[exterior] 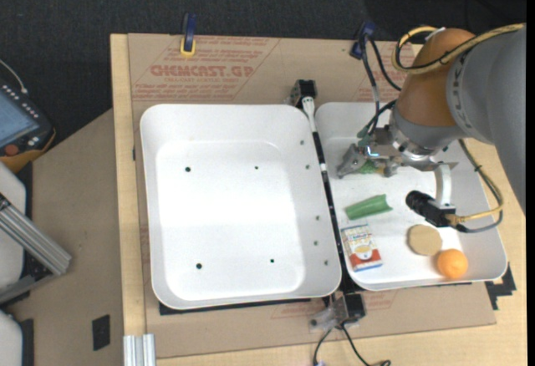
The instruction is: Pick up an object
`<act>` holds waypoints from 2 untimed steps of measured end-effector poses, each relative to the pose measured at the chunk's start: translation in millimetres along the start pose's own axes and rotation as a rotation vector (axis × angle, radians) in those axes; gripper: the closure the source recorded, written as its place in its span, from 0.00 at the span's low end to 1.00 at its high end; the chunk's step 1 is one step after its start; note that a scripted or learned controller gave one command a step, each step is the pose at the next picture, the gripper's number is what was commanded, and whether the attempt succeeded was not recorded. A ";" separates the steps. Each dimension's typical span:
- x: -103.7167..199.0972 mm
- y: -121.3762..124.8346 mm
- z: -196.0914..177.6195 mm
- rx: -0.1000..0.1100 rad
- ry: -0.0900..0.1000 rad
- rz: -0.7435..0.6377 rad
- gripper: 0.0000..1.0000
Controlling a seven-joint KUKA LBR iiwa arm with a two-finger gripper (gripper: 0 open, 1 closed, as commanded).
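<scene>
Just below the gripper (361, 157), in the right bin (489, 260), lies a green wedge-shaped object (368, 206), the nearest candidate for picking. It looks light and stiff, probably plastic or foam, somewhat smooth; I judge a grasp across its narrow width near the middle would hold best. Farther down from the gripper sit a small red-and-white carton (362, 245), a tan round piece (424, 240) and an orange ball (451, 264), the ball likely to roll away under contact. The gripper hangs low over the bin's upper part with its metal fingers spread apart, nothing between them, apart from the green wedge
</scene>
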State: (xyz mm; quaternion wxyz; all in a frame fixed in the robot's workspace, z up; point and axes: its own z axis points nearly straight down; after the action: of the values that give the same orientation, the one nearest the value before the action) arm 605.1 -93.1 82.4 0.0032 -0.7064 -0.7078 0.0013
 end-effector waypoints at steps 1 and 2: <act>-19.0 -4.9 -170.5 -0.026 -0.008 0.002 0.00; -17.4 -7.0 -169.9 -0.011 -0.005 0.002 1.00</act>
State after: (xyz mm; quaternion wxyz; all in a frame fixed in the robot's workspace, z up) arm 599.3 -111.0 252.3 -0.0025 -0.7070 -0.7072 -0.0009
